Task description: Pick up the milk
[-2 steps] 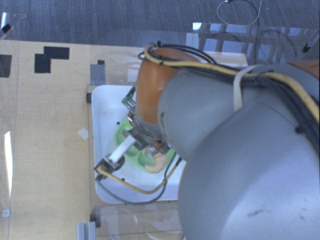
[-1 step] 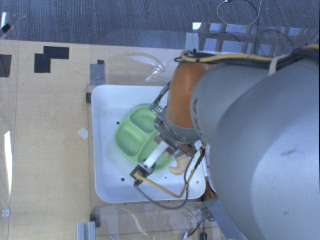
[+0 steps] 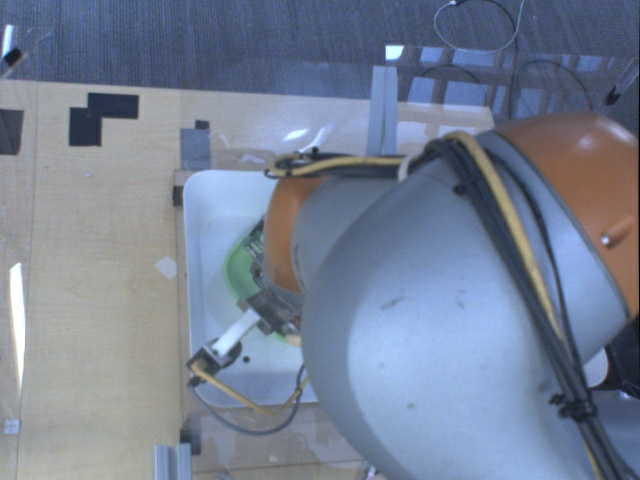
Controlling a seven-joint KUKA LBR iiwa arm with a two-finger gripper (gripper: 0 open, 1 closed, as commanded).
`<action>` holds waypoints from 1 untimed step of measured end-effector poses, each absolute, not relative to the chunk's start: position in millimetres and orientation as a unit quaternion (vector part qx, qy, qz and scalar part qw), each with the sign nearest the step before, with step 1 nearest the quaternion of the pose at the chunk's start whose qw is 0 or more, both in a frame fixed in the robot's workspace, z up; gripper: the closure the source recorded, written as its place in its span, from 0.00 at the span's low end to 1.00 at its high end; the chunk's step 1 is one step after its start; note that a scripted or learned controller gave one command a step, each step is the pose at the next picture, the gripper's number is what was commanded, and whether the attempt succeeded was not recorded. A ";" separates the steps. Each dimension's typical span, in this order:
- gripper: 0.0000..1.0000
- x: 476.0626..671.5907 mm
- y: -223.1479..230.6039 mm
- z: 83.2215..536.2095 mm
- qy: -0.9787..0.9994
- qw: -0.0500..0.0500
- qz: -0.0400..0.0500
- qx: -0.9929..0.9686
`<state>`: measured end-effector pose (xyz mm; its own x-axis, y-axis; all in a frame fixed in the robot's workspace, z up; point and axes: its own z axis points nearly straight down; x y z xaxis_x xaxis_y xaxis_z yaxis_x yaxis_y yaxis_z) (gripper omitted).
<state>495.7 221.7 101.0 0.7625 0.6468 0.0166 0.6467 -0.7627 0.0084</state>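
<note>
1. Camera view: white bin (image 3: 200, 230) wall lies left of the claw (image 3: 268, 313).
2. Just up-left of the claw, a green thing (image 3: 240, 264) sits in that bin, partly under the arm (image 3: 440, 338).
3. State of the claw: cannot tell, the arm covers it.
4. Where the milk is: cannot tell.

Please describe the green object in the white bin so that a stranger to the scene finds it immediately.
Find the big grey arm with its orange band, which covers most of the white bin. At the band's left edge, a rounded green object peeks out from under it. It is the one green patch against the bin's white floor.
</note>
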 end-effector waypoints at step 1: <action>1.00 487.7 235.6 180.0 0.425 -0.001 0.001 0.905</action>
<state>487.7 235.6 180.0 0.6381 0.7700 0.0029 0.7700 -0.6381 -0.0001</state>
